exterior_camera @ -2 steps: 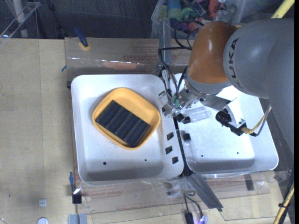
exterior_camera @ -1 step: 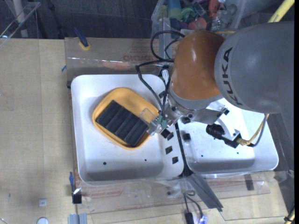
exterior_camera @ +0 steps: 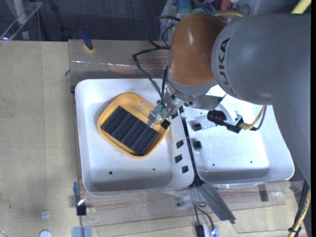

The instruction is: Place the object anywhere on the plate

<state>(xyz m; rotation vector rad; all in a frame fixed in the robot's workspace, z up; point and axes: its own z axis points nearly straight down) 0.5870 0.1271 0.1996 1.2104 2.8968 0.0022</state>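
Two white bins [exterior_camera: 94, 177] sit on the worktop; beneath the fingers [exterior_camera: 159, 113], whose state I cannot tell, the dark ribbed object [exterior_camera: 129, 128] on the yellow plate [exterior_camera: 109, 111] looks light and stiff, best held across its narrow sides.

Even overhead light, glare on the white bins [exterior_camera: 98, 177], near arm [exterior_camera: 256, 48] blurred.

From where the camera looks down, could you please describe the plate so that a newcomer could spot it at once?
Find the two white bins side by side and take the left bin. In its upper middle lies the plate, a yellow rounded-square dish turned at a slant. A dark ribbed slab lies on it, and the gripper is over its right edge.
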